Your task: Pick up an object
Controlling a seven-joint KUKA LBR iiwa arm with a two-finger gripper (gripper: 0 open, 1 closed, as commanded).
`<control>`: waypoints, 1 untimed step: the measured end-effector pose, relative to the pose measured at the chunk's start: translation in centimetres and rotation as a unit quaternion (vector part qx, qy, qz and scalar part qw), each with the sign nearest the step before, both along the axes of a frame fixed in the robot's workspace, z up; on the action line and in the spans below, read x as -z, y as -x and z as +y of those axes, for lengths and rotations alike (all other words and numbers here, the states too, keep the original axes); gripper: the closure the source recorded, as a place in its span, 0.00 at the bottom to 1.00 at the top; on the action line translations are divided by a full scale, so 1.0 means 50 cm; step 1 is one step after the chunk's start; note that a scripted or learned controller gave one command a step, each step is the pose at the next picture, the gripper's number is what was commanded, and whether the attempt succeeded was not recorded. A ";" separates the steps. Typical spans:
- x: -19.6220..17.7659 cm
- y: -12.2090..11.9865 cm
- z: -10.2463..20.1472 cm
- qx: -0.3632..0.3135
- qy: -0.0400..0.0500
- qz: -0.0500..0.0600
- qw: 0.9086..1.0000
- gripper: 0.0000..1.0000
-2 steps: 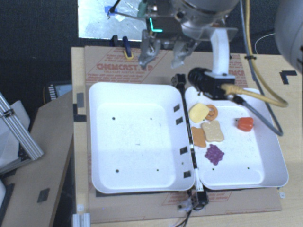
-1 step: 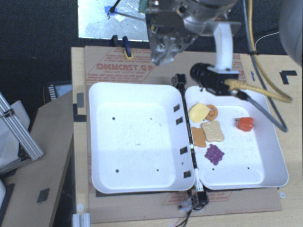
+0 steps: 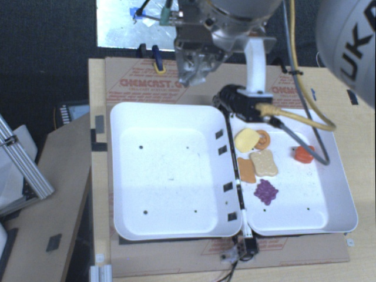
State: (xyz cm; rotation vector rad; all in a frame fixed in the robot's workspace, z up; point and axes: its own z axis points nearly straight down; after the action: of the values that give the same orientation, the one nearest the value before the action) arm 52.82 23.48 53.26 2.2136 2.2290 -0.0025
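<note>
Here we see the gripper (image 3: 197, 69) raised behind the bins, whether open or shut we cannot tell, well apart from the purple grapes (image 3: 266, 191) and other food in the right bin (image 3: 329, 198).

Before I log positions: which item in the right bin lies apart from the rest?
The red piece, alone toward the bin's right side; the others cluster beside the divider.

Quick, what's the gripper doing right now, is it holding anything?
Gripper: up above the far edge of the left bin, nothing visible between its fingers; open or shut cannot be told.
</note>
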 end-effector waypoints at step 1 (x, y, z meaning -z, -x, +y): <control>-0.002 -0.162 -0.005 0.004 -0.001 -0.002 1.000 1.00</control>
State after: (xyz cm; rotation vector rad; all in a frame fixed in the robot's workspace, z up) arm 60.92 23.24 53.36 2.2214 2.2177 0.0036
